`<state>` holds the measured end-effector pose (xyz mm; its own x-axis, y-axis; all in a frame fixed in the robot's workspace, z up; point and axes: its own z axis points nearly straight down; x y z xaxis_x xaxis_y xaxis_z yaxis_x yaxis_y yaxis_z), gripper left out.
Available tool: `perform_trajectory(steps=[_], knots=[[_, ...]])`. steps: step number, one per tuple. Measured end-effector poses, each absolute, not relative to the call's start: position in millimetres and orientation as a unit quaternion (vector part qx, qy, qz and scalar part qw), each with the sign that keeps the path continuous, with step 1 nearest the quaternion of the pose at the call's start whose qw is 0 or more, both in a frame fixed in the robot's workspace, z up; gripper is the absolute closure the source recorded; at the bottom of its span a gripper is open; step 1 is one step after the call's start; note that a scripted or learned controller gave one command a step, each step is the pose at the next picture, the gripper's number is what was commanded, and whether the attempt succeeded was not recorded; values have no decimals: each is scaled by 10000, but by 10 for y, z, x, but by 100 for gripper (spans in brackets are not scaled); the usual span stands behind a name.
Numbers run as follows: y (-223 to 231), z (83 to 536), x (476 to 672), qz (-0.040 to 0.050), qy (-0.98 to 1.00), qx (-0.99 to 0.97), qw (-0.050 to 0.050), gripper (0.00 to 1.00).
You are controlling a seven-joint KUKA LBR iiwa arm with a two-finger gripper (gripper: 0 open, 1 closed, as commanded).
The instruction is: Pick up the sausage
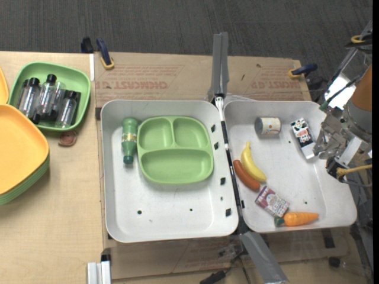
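Note:
The sausage (pixel 246 176) is a reddish-brown link lying at a slant at the left side of the right bin (pixel 308 185), close to the divider. A yellow banana (pixel 253 164) rests against its upper right side. My gripper (pixel 321 147) hangs over the right bin's right edge, well to the right of the sausage and slightly farther back, beside a small black-and-white carton (pixel 301 131). Nothing shows in its grasp.
The right bin also holds a small can (pixel 267 125), a pink packet (pixel 272 202) and a carrot (pixel 299 218). In the left bin (pixel 172 212) sit a green divided plate (pixel 175 149) and a green bottle (pixel 129 139). Left of the bins are a green tray of bottles (pixel 50 95) and stacked yellow plates (pixel 21 155).

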<state>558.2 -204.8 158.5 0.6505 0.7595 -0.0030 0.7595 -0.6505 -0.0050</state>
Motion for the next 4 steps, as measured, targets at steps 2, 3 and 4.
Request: perform_trajectory(steps=[2,3,4], knots=[[-2174,1546,5129,30,-2164,-9763,18,100],[-2209,945,4761,31,-1129,-9936,30,100],[-1788,1273,4769,19,-1012,-9949,10,100]])
